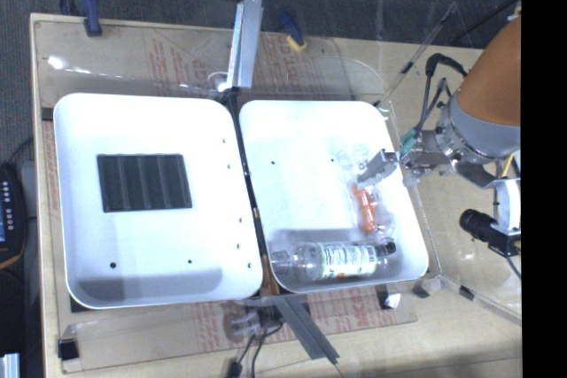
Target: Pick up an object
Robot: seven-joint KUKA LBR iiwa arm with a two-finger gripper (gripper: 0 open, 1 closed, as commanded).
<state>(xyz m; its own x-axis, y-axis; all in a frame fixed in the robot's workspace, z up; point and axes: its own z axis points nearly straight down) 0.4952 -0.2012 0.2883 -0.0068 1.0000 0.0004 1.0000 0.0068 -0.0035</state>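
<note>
Reaching in from the right, the grey arm with its orange band (499,75) stretches leftward over the right edge of the right-hand shallow white bin (292,137), its wrist low and roughly level with the bin's rim. The pincer (383,165) sits above the bin's right side, just beside a small clear plastic item (352,158); whether it is spread or pressed together I cannot tell. Just near of it lies an orange and clear tube-like object (367,208), apart from the pincer. A clear plastic bottle with a dark cap (332,259) lies on its side along the near wall of the same bin. The left-hand shallow white bin (80,190) holds a dark ribbed rectangular panel (143,182). Both bins rest on the pale wooden surface (461,314).
</note>
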